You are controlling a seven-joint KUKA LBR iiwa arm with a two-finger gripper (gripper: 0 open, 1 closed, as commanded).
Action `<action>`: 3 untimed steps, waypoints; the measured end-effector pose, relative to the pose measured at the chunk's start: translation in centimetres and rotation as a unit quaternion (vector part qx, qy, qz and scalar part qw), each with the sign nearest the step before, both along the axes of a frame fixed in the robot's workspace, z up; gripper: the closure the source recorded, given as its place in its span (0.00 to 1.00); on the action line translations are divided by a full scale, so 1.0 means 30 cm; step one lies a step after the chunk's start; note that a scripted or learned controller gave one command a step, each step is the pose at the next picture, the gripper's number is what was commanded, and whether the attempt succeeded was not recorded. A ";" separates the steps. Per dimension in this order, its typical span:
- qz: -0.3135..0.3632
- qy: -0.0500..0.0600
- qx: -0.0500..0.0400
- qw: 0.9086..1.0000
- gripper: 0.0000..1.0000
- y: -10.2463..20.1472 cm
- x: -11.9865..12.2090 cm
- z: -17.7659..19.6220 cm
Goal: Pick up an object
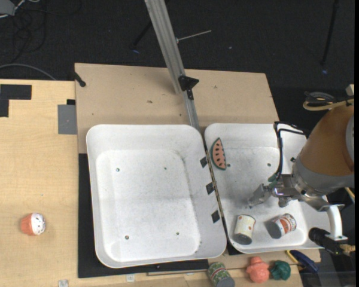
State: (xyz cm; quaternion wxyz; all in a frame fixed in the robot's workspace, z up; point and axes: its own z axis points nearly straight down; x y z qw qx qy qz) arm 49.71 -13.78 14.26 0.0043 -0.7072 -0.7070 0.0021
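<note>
Although the gripper (258, 197) hangs low inside the right bin (251, 160), nothing sits between its narrowly parted fingers. The white cup (245, 228) and red-labelled can (282, 225) lie just below it, ungrasped; the pick looks undone.

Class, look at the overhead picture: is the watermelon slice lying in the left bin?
No: the watermelon slice lies in the right bin, near its upper left corner beside the divide between the two bins.

Right bin (251, 137), lower part of frame: watermelon slice (219, 154) flat against upper left wall; white cup (245, 228) on its side near lower edge; red-and-white can (282, 225) tipped over just right of cup, apart.
</note>
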 end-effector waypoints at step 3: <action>0.001 -0.005 -0.002 1.000 1.00 -0.007 0.026 0.017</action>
